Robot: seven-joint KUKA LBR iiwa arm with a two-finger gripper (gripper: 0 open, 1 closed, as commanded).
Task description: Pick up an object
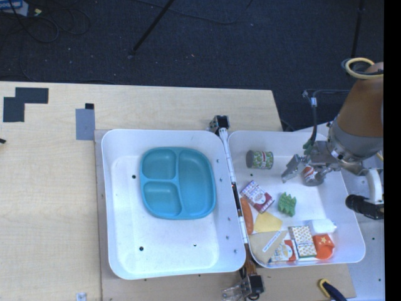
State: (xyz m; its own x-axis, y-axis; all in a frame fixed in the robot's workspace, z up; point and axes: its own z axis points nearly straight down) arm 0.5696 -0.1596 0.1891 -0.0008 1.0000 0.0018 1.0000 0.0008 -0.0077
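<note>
I can't tell what the gripper (303,168) covers; my arm (363,115) is cut off at right.

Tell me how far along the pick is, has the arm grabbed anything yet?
Nothing looks picked yet. The hand is down in the right bin, near the small can, with nothing visible between its fingers. The green toy, red-and-white box and yellow wedge lie untouched. Grasping and lifting remain.

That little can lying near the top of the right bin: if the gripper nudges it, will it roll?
Probably. The can lies on its side on the smooth floor of the right bin, so a sideways push would likely roll it. It looks rigid and round, so fingers may slip off it.
</note>
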